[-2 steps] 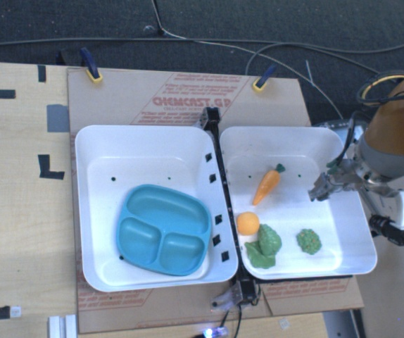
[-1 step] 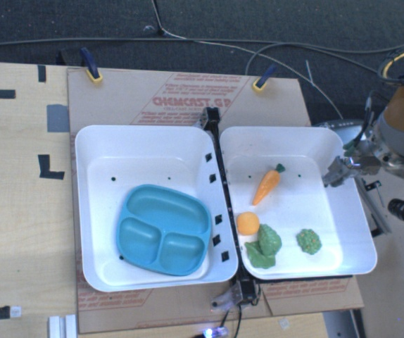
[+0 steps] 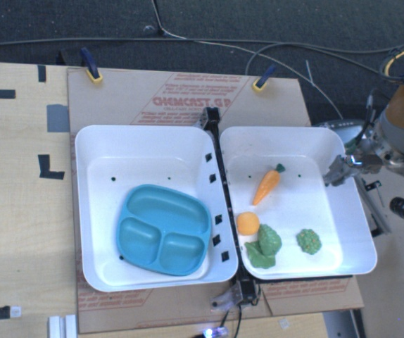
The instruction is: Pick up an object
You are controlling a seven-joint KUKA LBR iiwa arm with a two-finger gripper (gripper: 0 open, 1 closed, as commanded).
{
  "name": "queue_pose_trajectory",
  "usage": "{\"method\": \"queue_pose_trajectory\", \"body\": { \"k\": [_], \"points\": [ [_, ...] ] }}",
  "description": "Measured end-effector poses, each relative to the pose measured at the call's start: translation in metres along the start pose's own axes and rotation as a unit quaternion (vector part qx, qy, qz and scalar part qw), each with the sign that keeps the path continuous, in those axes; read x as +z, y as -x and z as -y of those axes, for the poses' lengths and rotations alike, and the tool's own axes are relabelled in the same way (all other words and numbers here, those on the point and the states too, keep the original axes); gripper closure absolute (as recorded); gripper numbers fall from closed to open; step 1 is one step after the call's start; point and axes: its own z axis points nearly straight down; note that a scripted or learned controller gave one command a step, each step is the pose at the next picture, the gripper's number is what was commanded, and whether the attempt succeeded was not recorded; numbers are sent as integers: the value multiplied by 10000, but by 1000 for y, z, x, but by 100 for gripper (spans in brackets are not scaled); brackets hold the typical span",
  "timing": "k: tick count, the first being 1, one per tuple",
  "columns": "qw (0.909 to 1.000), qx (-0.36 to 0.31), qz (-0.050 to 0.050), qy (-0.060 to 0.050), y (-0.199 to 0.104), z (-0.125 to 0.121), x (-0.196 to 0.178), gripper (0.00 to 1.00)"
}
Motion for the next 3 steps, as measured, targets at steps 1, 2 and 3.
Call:
{"method": "queue_pose_trajectory", "body": {
  "k": [1, 2, 3],
  "points": [
    [10000, -18, -5, -11, -53, -7, 11, 100],
    [10000, -31, -10, -7, -114, -24, 7, 100],
    [10000, -27, -8, -7, -165, -31, -3, 100]
  ]
}}
